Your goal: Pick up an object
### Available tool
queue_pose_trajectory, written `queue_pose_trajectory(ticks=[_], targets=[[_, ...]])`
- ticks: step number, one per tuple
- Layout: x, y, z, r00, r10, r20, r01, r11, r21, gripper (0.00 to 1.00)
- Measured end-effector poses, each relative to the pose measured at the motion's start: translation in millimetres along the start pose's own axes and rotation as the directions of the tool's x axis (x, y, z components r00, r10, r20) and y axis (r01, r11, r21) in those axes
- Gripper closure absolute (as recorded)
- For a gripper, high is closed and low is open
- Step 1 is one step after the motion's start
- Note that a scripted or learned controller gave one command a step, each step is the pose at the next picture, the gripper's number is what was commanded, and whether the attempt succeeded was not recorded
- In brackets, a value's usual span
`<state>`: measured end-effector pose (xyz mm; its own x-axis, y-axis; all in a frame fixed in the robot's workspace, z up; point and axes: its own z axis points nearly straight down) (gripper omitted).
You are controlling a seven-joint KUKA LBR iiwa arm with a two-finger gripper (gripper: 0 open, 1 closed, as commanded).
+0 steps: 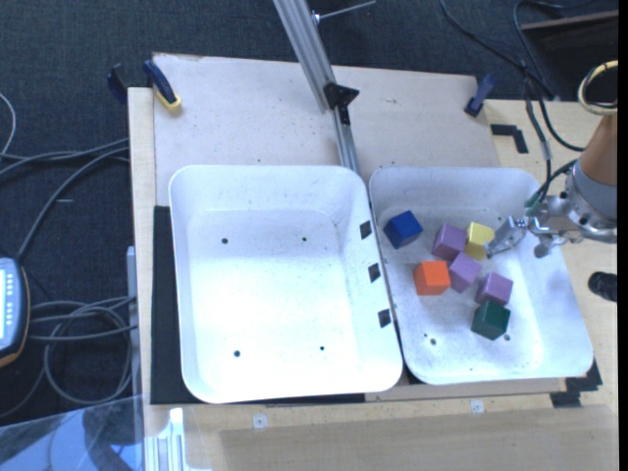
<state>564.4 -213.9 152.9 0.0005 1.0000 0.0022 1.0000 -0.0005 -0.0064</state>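
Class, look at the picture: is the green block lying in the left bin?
No, the green block lies in the right bin, near its front edge, beside a purple block.

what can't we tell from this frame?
- Gripper: too small in the camera view to tell open or shut, or whether it touches the yellow block.
- Arm: cut off by the right edge.
- Purple blocks: packed together, their contact faces hidden.

No legible text, label or number anywhere.

Pale bench board [255, 116] carries two white bins side by side: left bin [196, 292], right bin [559, 332].
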Motion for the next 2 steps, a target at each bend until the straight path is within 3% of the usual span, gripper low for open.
queue_pose_trajectory(ticks=[1, 2], targets=[[-0.4, 1.4, 37.6, 1.000, -0.001, 0.004, 0.001, 1.000, -0.010, 0.00], [-0.1, 1.9, 28.2, 1.000, -0.001, 0.004, 0.001, 1.000, -0.011, 1.00]])
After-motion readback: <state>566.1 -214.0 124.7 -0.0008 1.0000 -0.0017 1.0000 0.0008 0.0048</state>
